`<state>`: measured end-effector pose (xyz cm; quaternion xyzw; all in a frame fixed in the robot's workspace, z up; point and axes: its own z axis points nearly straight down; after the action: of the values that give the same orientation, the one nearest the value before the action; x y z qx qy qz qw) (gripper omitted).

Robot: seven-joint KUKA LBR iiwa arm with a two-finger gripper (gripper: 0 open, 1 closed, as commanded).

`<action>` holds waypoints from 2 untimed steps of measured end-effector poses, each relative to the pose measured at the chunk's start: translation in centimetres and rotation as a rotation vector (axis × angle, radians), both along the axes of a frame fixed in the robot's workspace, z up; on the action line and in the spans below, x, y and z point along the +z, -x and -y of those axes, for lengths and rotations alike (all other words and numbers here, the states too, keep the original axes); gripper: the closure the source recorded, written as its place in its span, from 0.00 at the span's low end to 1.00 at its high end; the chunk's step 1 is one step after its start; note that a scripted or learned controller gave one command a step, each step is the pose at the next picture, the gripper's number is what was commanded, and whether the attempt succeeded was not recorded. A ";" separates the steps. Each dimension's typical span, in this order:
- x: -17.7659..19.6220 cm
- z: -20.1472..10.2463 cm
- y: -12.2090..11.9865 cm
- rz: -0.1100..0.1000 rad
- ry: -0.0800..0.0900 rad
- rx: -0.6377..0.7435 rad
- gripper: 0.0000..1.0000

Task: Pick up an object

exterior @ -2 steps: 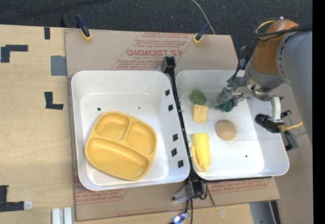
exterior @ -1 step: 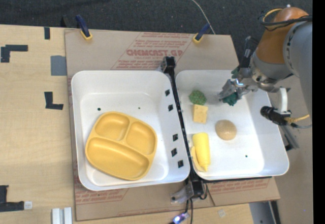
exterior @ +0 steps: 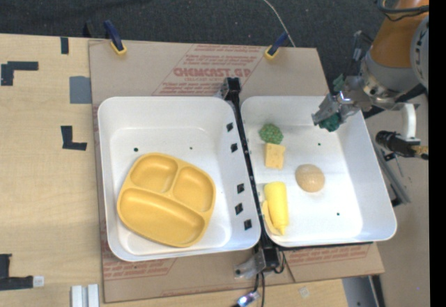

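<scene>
Pincer [exterior: 327, 120] over right shallow white bin's [exterior: 362, 159] far right corner, grip state impossible to tell. Below left: green broccoli-like piece [exterior: 271, 134], yellow cheese block [exterior: 275, 156], beige round bun [exterior: 309, 178], yellow banana [exterior: 277, 206]. Left white bin [exterior: 111, 124]: yellow divided plastic plate [exterior: 166, 198].

place: robotics lab | evidence: clamped cardboard [exterior: 209, 69], taped bench [exterior: 42, 111], white bins [exterior: 111, 124]
</scene>
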<state>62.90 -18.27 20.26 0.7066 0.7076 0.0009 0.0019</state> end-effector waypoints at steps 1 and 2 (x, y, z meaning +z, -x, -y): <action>4.5 0.0 -0.1 0.000 0.000 0.001 1.00; 3.0 -5.3 1.3 -0.007 -0.003 0.004 1.00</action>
<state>61.61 -13.01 23.24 0.7052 0.7090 -0.0006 -0.0019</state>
